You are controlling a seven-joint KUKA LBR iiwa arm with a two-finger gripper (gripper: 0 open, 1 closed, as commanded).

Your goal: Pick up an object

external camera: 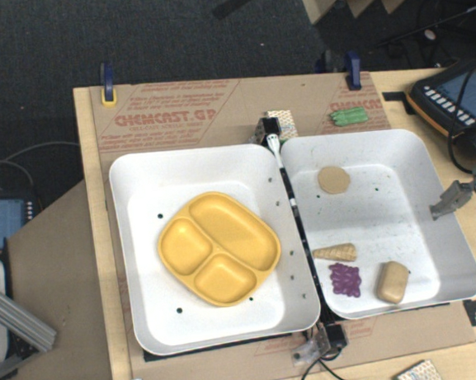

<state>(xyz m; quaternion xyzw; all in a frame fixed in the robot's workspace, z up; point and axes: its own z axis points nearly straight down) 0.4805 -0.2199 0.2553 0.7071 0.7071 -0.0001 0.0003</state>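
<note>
Nearest, the left bin is taken up by a yellow plate. In the right bin a bun, cookie, cone and grapes are spread. The gripper is seen at that bin's right rim; whether it is spread or pressed together cannot be told. The bun is judged the best target and should be approached from above, centred, clear of the grapes beside it.

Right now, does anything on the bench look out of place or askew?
Mostly tidy. The yellow divided plate lies turned at a slant in the left bin. A green item lies on the board behind the right bin, apart from the pieces inside it.
</note>
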